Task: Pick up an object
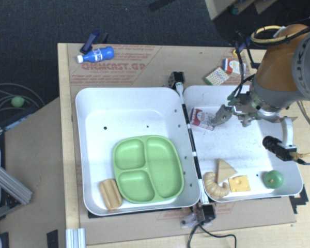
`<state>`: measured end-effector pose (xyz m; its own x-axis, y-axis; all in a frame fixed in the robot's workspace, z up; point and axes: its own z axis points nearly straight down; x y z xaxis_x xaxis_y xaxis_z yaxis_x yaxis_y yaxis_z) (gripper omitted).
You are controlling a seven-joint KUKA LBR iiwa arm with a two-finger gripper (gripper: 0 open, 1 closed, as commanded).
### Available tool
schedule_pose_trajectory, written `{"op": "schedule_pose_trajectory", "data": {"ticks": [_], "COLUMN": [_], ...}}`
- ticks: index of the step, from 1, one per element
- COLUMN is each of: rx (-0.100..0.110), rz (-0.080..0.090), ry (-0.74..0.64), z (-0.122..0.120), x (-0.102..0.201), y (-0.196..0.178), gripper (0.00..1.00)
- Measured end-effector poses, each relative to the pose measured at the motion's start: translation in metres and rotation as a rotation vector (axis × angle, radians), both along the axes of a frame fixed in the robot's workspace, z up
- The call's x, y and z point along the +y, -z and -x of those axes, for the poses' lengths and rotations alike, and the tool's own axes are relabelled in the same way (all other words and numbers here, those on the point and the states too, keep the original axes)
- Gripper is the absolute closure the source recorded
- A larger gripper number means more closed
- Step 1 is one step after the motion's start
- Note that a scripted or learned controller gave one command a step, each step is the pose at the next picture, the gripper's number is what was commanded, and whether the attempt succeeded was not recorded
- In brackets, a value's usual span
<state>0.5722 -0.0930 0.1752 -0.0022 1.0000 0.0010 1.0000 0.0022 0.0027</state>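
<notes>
The right bin [248, 94] holds a red and white packet [198, 118] near its far left corner. Along its front lie a tan croissant-shaped piece [214, 186], a beige wedge [225, 168], a yellow cheese block [239, 184] and a green apple [273, 179]. My gripper [221, 115] hangs low over the right bin, just right of the packet and touching or nearly touching its right edge. Nothing shows as lifted off the bin floor.
The left bin [93, 105] holds a green divided plate [146, 168] and a tan bread-like piece [110, 194] at its front left. A blue and white bottle [96, 55] and a small patterned box [217, 76] lie on the cardboard behind the bins. A black cable part [277, 146] hangs over the right bin.
</notes>
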Motion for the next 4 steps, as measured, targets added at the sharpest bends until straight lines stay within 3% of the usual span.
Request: {"op": "schedule_pose_trajectory", "data": {"ticks": [1,2,3,4], "rx": [0.006,0.005,0.001,0.004], "rz": [0.001,0.000,0.002,0.002], "ry": [0.003,0.003,0.002,0.004], "z": [0.074,0.094,-0.015,0.085], "x": [-0.010,0.002,-0.023,-0.044], "y": [0.062,0.091,0.090,0.066], "gripper": [0.00,0.00,0.00,0.00]}}
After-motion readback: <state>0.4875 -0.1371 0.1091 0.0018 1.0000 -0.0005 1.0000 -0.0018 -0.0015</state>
